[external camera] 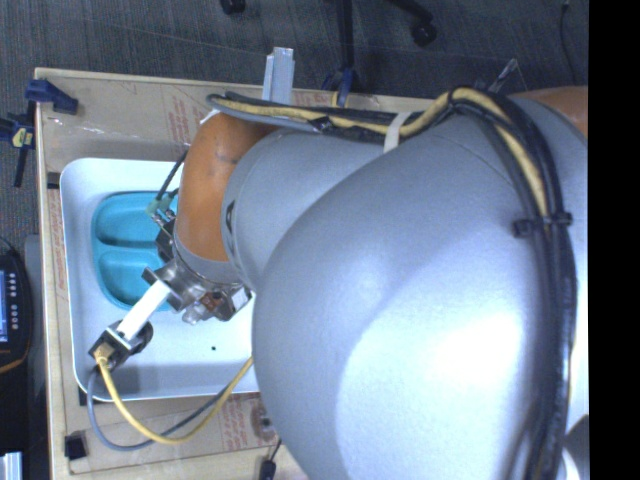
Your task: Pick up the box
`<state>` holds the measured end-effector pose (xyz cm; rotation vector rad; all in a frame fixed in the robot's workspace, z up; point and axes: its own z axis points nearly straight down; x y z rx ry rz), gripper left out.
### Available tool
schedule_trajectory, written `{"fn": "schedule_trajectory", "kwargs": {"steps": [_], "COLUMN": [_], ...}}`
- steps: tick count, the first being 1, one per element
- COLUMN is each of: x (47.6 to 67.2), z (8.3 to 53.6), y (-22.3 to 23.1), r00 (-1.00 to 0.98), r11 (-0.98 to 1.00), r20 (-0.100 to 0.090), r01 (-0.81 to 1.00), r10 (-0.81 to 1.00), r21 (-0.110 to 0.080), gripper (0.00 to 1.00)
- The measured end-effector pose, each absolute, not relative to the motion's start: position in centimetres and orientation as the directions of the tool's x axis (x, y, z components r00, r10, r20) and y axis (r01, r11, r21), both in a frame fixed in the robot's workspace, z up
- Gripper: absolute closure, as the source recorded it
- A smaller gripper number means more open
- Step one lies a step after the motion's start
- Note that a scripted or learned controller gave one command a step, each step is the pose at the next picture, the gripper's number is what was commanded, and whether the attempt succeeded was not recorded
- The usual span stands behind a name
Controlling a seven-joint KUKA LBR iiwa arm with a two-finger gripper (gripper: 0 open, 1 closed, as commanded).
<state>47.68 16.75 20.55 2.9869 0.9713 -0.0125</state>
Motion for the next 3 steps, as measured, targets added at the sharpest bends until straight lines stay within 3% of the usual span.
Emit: {"fn": "schedule_trajectory", "kwargs": {"steps": [1, 2, 3], "x": [47.6, 47.6, 47.6], "z": [17.9, 22.8, 22.8], "y": [9.7, 16.2, 16.2], "r00": [0.480, 0.634, 0.634], "r11": [-0.480, -0.634, -0.634], "r20": [-0.006, -0.006, -0.007], "r01": [0.877, 0.773, 0.773], "r10": [0.877, 0.773, 0.773], "r21": [-0.007, -0.003, -0.003], "gripper": [1.00, 1.00, 0.00]}}
